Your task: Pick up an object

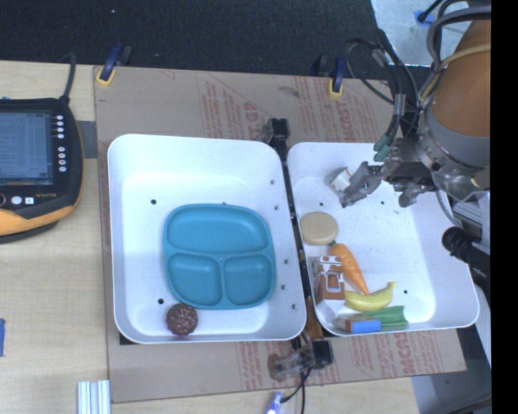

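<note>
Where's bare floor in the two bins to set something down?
Left bin: bare strip behind the blue tray. Right bin: bare right of the banana. Crowded in its front-left corner: round disc, carrot, banana.

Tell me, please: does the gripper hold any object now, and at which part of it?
Nothing is held. The gripper is open above the bare floor of the right bin, with no object between its fingers.

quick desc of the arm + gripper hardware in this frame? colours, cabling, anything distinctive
The arm has a rounded orange section over a grey metal wrist housing. Several black cables loop loosely from behind the arm down to the wrist, with a small green fitting near where they attach. The gripper is grey and metallic, with a lighter silver-white tip, on a dark, boxy mount.
</note>
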`<state>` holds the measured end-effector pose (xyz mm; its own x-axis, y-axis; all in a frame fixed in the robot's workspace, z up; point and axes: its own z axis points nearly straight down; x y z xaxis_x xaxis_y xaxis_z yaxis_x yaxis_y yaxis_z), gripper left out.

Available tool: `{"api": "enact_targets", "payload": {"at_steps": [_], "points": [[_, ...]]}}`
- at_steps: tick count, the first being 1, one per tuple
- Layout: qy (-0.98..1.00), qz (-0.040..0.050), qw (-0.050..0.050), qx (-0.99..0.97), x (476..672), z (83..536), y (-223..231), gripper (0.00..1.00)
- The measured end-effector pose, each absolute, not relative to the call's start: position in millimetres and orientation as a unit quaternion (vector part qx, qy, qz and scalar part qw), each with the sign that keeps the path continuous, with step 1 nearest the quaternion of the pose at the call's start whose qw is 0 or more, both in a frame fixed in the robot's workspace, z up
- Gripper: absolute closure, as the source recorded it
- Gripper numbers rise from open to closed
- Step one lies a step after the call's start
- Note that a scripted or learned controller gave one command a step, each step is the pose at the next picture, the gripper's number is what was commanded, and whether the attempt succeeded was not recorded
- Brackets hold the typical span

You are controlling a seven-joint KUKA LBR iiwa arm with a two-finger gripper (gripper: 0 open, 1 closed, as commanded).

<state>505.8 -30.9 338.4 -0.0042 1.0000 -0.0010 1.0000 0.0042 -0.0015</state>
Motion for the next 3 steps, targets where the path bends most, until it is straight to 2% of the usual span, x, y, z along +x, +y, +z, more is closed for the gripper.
{"api": "enact_targets", "payload": {"at_steps": [1,2,3], "points": [[-0.709,0.0028,0.002,-0.706,529.8,190.4,-69.7,0.00],[-0.709,0.0022,0.002,-0.705,519.1,90.9,-101.3,0.00],[-0.708,0.0009,0.001,-0.706,571.9,94.8,-110.4,0.00]]}}
